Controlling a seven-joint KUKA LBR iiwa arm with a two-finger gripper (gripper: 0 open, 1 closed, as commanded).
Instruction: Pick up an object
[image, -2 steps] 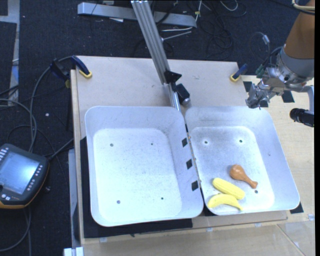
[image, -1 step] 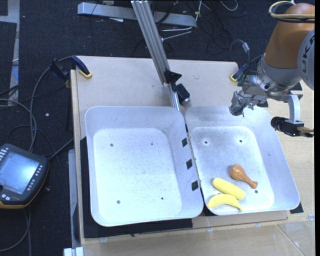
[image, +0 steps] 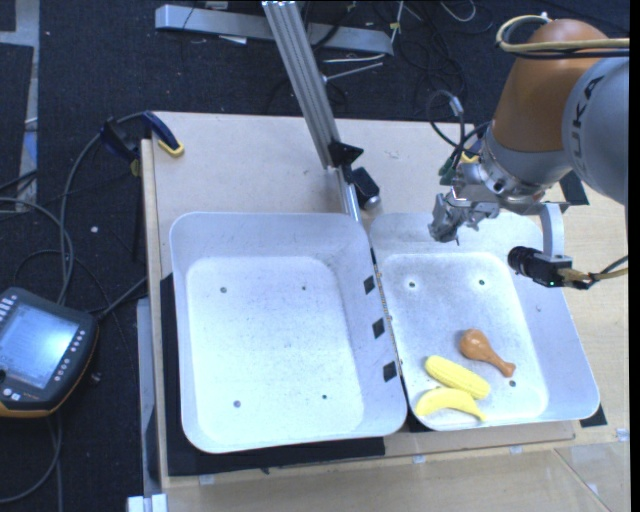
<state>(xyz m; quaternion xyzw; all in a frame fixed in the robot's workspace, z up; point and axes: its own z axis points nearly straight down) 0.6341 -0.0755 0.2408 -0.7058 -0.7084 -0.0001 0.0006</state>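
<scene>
In the right bin (image: 540, 330) lie three small objects near its front: an orange drumstick-shaped toy (image: 483, 351), a yellow corn-like piece (image: 458, 374) and a yellow banana (image: 448, 403). My gripper (image: 447, 226) hangs above the bin's far rim, well behind the objects and apart from them. Nothing shows between its fingers. The grey arm with its orange band (image: 545, 70) comes in from the upper right.
The left bin (image: 200, 330) sits beside the right one, their rims meeting at the middle. A slanted metal pole (image: 315, 90) with a clamp rises behind the bins. Cables and a pendant (image: 35, 345) lie off the bench at left.
</scene>
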